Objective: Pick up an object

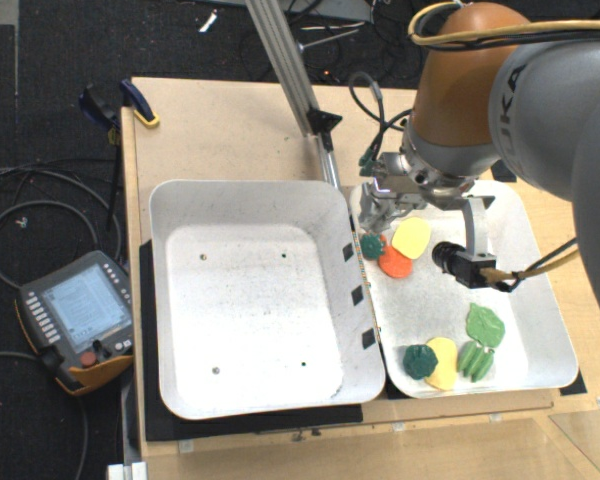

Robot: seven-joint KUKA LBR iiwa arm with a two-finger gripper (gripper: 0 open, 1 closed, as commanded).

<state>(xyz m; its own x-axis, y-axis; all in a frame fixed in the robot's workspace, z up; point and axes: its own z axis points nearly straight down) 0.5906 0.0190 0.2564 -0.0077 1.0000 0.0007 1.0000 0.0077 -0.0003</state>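
— Where's the pincer (pixel 378 211)?
— Low in the right bin (pixel 540 268); open or closed, I cannot tell. Yellow piece (pixel 412 236) and orange piece (pixel 396 263) lie just beside it.
— Centre over one piece before closing.

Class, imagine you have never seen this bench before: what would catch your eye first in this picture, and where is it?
The big grey arm with its orange band reaches in from the right, its gripper low over the right bin near a yellow piece and an orange one. Green and yellow toys cluster at that bin's near edge. The left bin is a broad white expanse.
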